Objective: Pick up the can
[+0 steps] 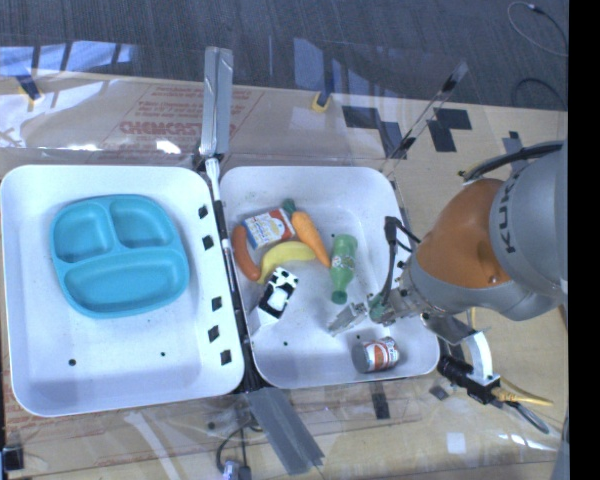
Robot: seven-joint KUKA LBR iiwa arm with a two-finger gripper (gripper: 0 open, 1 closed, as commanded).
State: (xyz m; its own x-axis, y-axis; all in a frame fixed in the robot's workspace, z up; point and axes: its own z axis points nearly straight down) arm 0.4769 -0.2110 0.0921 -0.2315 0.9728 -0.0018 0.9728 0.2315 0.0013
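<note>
Gripper [348, 316] fingers spread wide, holding nothing; shift toward five o'clock, straddle the can [380, 354], then close.

a turquoise tray [120, 253], orange carrot [310, 236], yellow banana [287, 257], green bottle [342, 266], black-and-white cow-patterned toy [278, 294], white bins [40, 368]

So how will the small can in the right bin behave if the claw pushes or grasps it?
The can lies on its side near the right bin's front wall, so a push probably rolls it. Its rounded, likely smooth body may slip from the claw. It looks small, probably light.
</note>
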